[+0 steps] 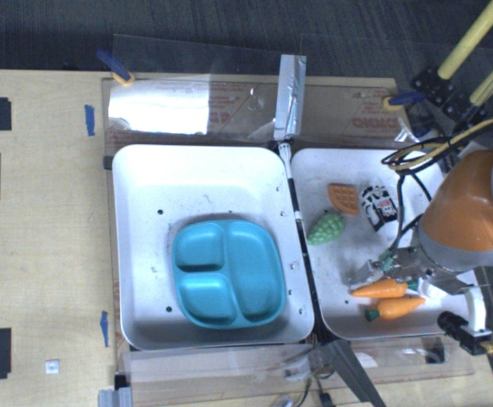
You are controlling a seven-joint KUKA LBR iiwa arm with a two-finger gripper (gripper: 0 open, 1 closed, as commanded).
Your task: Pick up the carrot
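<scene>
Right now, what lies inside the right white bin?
The right white bin holds two orange carrots, a green knobbly toy, an orange slice and a black-and-white toy. The arm hides its right side.

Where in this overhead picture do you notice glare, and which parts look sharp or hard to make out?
Camera view: strong glare on the clear panel behind the left bin; the blue tray is sharp and evenly lit; the gripper above the carrots is cluttered and hard to read.

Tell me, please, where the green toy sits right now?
The green toy lies in the right bin, near its left wall, just left of the orange cracker and up-left of the carrots.
</scene>
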